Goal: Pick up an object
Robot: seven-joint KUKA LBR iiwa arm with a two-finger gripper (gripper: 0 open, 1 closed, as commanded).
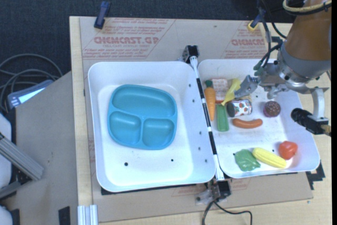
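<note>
The right bin [305, 163] holds several toy foods. An orange carrot [210, 100] and a green cucumber [221, 117] lie along its left wall. A yellow piece [231, 90], a small red-and-white can [241, 108], a dark red ball [272, 108] and a sausage [247, 123] sit mid-bin. At the front are a green leaf [246, 159], a banana [269, 157] and a red tomato [287, 149]. My gripper [260, 88] hangs open over the back of this bin, just above the can and the ball, with nothing between its fingers.
The left bin [100, 81] carries a blue divided plate [142, 116]. A black clip [190, 52] joins the bins at the back. A black part [308, 119] on the arm's side hangs over the right bin's right edge. A blue clamp [101, 14] sits on the board's far left corner.
</note>
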